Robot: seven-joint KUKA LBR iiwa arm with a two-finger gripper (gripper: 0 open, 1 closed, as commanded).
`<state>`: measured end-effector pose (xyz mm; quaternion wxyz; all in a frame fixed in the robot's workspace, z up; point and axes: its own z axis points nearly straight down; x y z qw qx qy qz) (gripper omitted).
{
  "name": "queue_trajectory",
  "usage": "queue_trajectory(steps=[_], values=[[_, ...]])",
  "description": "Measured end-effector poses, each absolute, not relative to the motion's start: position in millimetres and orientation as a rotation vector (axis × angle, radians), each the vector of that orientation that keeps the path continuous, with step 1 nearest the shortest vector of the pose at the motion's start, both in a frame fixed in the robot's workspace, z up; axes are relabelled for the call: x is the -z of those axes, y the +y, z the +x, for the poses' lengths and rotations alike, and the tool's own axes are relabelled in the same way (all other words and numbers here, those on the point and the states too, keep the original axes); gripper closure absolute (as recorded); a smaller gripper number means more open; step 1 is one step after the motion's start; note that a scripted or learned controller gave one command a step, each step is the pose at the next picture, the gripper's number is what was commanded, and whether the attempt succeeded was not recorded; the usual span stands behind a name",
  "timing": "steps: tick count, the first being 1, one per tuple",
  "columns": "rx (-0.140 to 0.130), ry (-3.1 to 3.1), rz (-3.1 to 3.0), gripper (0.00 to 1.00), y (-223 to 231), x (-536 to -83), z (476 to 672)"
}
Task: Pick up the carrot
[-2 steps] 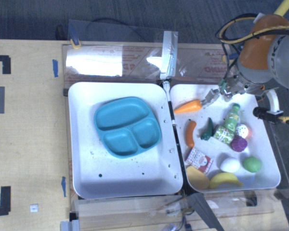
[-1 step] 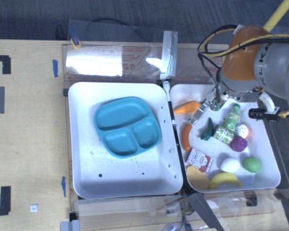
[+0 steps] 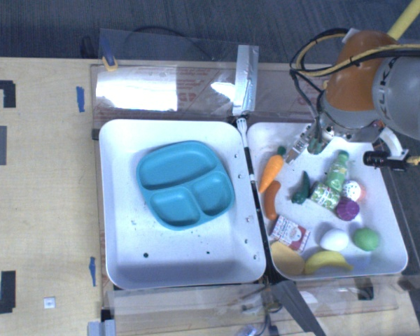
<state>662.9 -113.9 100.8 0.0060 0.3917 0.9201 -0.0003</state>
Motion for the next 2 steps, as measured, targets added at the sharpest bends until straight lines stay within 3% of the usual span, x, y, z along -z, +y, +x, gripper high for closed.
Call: queue_trajectory(steps=[1, 2], values=[[0.005, 2.893, 1.230, 0.00, -113, -98, 660.0], [-0.012, 2.941, 1.062, 0.00, -27, -191, 640.7]])
